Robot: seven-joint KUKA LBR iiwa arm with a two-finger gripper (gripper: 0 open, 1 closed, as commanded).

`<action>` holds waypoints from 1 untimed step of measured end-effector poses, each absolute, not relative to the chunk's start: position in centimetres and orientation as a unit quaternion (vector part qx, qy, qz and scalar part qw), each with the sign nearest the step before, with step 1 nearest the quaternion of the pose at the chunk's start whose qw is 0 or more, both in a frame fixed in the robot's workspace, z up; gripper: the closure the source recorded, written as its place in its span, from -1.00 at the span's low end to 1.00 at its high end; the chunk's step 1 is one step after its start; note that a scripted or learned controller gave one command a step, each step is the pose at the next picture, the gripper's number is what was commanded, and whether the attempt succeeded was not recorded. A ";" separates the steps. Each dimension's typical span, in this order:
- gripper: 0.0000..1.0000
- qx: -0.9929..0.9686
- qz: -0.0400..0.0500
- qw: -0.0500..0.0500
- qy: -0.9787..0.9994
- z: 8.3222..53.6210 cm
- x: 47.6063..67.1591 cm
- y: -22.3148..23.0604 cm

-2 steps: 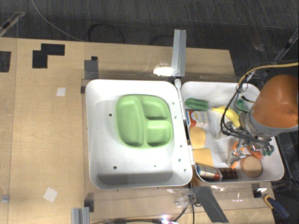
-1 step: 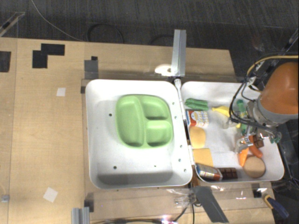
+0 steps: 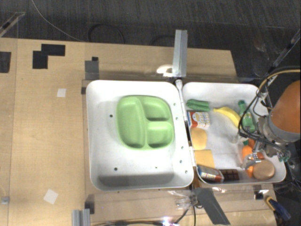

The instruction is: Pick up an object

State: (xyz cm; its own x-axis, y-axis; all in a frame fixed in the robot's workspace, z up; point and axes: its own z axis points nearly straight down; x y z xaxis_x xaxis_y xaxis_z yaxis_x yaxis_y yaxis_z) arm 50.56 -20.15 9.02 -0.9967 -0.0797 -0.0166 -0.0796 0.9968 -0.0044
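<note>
Claw state unclear, right bin holding banana, left bin holding green tray

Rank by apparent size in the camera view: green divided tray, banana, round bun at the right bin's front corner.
1. green divided tray, by far the largest.
2. banana.
3. round bun, though close to the banana; the arm partly crowds it, so that order is unsure.

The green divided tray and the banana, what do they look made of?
The green divided tray looks like moulded plastic, matte: one even colour, rounded compartment edges, soft shading. The banana in the right bin looks like toy plastic or foam, though real fruit can't be ruled out: very uniform yellow, no spots.
</note>
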 end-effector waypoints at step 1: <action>-1.00 -0.039 -0.002 0.010 0.999 9.0 50.2 -20.3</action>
State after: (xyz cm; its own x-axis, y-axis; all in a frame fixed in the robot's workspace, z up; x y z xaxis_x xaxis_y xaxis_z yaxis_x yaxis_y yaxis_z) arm 50.18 -20.30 9.03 -0.9967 -0.0788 -0.0199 -0.0787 0.9969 -0.0054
